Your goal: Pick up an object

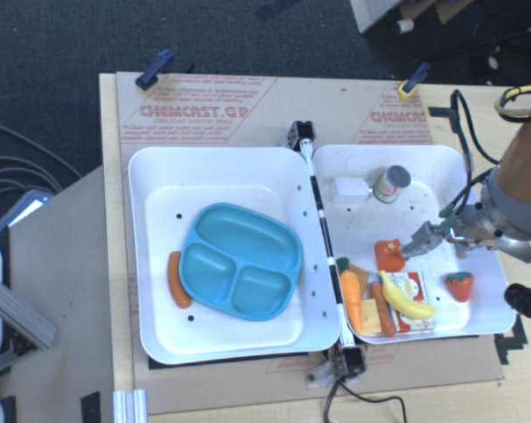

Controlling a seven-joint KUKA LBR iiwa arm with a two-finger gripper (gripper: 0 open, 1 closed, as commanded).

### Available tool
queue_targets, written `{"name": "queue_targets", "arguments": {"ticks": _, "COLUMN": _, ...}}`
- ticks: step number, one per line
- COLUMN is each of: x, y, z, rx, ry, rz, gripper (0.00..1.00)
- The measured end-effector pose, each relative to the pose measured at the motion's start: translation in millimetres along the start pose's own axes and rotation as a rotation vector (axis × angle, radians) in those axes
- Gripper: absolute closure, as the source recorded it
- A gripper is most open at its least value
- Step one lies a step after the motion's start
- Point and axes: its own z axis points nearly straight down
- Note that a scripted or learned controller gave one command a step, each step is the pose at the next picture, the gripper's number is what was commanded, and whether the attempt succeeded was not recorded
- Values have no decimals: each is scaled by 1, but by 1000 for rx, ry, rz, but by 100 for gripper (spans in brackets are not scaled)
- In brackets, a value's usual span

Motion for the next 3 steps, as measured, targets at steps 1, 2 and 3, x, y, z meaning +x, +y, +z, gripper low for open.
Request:
{"name": "queue_targets", "arguments": {"ticks": 1, "x": -12, "y": 20, "z": 131, "rx": -1, "ry": 0, "rz": 1, "gripper": 0}}
{"name": "queue_targets", "arguments": {"ticks": 2, "x": -12, "y": 21, "z": 122, "rx": -3, "ry": -1, "rz": 1, "gripper": 100}}
{"name": "queue_targets", "arguments": {"ticks": 3, "x": 74, "y": 0, "z": 35, "rx": -1, "ry": 0, "rz": -1, "gripper": 100}}
